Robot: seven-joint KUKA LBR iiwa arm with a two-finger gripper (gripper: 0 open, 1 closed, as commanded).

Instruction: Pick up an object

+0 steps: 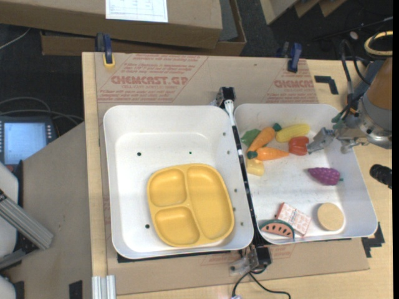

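Over the right-hand shallow white plastic bin (361,185), near its far right wall: grey two-finger end effector (325,139), finger spread not discernible, nothing seen between the fingers. Just beside its tip: red toy pepper (298,145), with yellow toy banana (293,131) and orange toy carrots (267,146) further out from it. Below the tip, apart: purple toy grape bunch (324,175). Well below: round tan toy biscuit (330,217), watermelon slice (277,229). Well off, across the divider: left-hand white bin (124,167) containing yellow three-compartment plastic tray (189,204).
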